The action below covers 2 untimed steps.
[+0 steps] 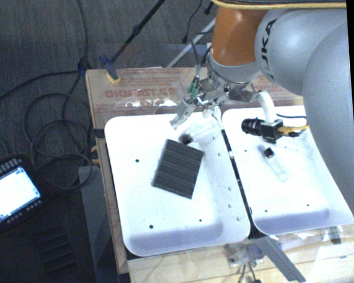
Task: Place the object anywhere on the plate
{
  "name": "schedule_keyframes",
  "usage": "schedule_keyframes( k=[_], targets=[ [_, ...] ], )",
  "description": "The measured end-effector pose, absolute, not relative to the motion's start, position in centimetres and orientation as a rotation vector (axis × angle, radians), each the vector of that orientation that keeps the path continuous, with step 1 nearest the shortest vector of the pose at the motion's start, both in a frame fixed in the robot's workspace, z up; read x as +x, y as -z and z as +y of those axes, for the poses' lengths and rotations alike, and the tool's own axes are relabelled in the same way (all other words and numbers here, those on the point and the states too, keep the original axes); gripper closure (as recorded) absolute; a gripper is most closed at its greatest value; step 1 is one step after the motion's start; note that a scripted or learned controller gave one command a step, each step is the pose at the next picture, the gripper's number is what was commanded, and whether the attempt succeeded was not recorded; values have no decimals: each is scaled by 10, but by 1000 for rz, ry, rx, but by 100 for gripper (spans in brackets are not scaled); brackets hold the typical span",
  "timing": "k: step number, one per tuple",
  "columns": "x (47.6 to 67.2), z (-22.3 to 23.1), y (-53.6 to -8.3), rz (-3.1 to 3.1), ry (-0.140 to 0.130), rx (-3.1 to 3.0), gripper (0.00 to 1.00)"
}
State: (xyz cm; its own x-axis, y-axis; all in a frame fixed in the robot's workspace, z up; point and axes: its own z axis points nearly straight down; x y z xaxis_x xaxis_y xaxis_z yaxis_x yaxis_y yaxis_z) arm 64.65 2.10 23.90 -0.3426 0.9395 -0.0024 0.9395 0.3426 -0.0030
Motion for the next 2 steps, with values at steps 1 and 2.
schedule_keyframes(
  k=[1, 2],
  targets=[
    [584, -15, -228, 2578, 4, 1796, 0],
    [597, -37, -215, 2550, 1, 1838, 0]
  ],
)
